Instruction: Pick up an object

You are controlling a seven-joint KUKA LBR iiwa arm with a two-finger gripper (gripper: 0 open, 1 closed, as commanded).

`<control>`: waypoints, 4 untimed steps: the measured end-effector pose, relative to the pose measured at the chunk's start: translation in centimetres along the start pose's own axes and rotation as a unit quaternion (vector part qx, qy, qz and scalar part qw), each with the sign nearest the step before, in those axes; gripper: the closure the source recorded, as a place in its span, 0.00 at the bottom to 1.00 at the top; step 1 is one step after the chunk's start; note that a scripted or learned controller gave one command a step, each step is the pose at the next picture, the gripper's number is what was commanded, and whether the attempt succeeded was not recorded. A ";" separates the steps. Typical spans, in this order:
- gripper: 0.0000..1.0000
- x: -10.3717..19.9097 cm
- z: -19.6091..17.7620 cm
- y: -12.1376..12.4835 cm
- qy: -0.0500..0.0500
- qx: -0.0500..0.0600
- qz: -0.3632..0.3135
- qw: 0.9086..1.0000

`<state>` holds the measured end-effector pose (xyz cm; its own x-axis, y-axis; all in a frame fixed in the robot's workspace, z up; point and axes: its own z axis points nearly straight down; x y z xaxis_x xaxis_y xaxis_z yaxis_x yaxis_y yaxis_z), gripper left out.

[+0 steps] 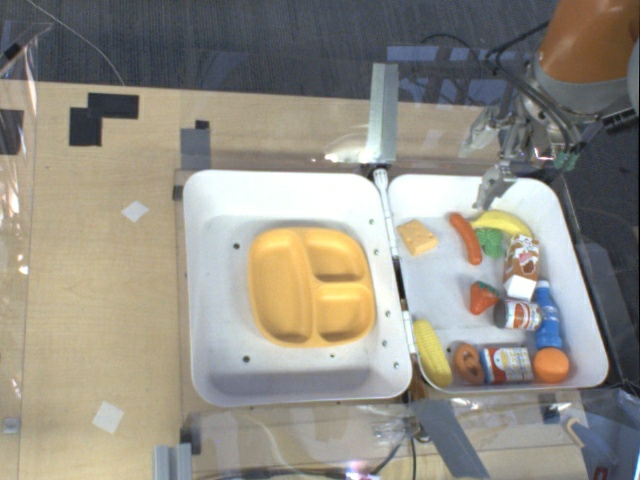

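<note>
Two bins: I see a left bin (200, 268) holding a yellow divided tray (310, 286), and a right bin (430, 288) holding the toy food I may pick from.
Gripper: I read the gripper (497, 180) as hanging at the far rim of the right bin, tilted, and carrying nothing between its fingers.
Finger state: I cannot tell how wide the fingers stand; they overlap in this view.
Nearest candidates: the banana (503, 224) lies just below the fingertips, the red sausage (465, 238) below and slightly left of them.
Why this pose: my judgement is that the arm is poised over the back corner to come down on the banana or the sausage.
Obstructions: a green item (489, 243) touches the banana; a small bottle (521, 258) sits just beside it, crowding the right side.
Other items: cheese wedge (418, 237) left of the fingers; strawberry (483, 297), blue bottle (546, 320), can (516, 315), corn cob (432, 351) and orange (551, 365) lie farther below.
Risk: packed neighbours may be nudged on descent.
</note>
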<state>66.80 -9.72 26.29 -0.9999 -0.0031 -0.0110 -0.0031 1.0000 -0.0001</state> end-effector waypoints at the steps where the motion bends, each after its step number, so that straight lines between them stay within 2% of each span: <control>1: 0.00 0.0 10.4 -1.6 0.004 0.000 0.172 0.985; 2: 0.00 6.6 7.3 3.5 -0.001 -0.001 0.126 0.992; 3: 0.00 6.9 13.1 0.8 0.003 0.001 0.280 0.960; 4: 0.00 5.2 2.3 3.0 -0.004 -0.001 0.275 0.961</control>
<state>61.65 -6.78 23.91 -0.8500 0.5264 -0.0172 0.5263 0.8502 0.0101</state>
